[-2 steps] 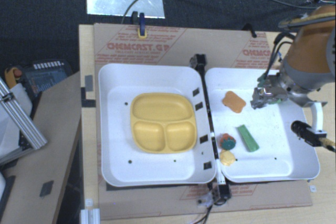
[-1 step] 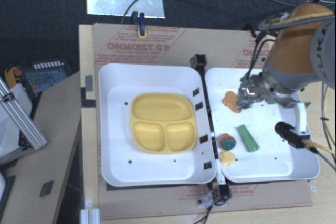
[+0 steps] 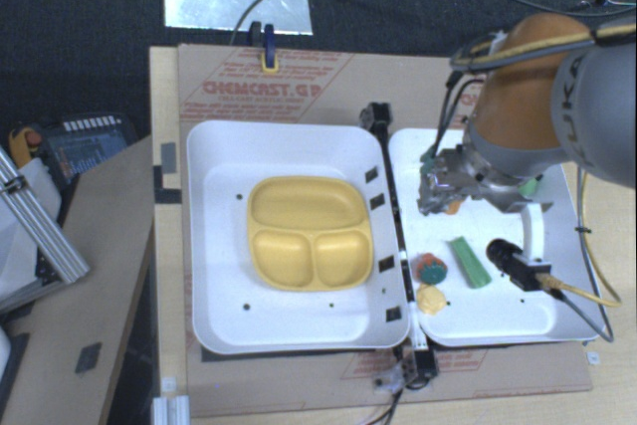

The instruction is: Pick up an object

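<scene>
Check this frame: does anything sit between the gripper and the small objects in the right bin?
Nothing visible does. The gripper is over the right bin, and the green block, the orange and teal piece and the yellow piece lie uncovered on the floor just below it in the camera view.

Two bins side by side. Left bin [image 3: 214, 214] has the divided tray [image 3: 309, 232] in its middle. My gripper [image 3: 438, 194] is over the right bin [image 3: 498, 318], upper-left part. Block [image 3: 468, 262] at my 5 o'clock; round piece [image 3: 431, 267] at 6, small lump [image 3: 431, 299] just below it, by the divider.
</scene>
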Controlling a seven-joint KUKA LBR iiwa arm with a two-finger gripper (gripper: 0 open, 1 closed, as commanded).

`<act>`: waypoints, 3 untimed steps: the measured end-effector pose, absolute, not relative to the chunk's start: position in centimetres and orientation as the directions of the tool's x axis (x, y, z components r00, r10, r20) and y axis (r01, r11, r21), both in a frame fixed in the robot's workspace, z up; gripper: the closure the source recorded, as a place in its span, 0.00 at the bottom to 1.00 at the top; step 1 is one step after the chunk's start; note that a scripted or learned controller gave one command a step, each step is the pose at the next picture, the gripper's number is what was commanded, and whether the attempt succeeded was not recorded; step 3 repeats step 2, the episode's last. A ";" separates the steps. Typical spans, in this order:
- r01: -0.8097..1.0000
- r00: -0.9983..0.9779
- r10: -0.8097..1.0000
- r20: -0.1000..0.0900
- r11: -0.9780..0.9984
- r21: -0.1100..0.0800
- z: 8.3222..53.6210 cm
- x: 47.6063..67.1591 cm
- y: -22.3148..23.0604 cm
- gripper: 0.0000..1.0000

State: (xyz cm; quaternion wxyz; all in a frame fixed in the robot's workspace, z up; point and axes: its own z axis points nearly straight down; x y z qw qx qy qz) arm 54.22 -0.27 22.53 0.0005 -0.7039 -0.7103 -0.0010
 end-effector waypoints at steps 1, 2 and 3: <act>1.000 -0.010 1.000 0.002 0.010 0.002 22.3 54.9 4.7 1.00; 1.000 -0.010 1.000 0.002 0.010 -0.001 21.4 54.1 10.1 1.00; 1.000 -0.010 1.000 0.002 0.010 -0.001 21.4 54.1 10.1 1.00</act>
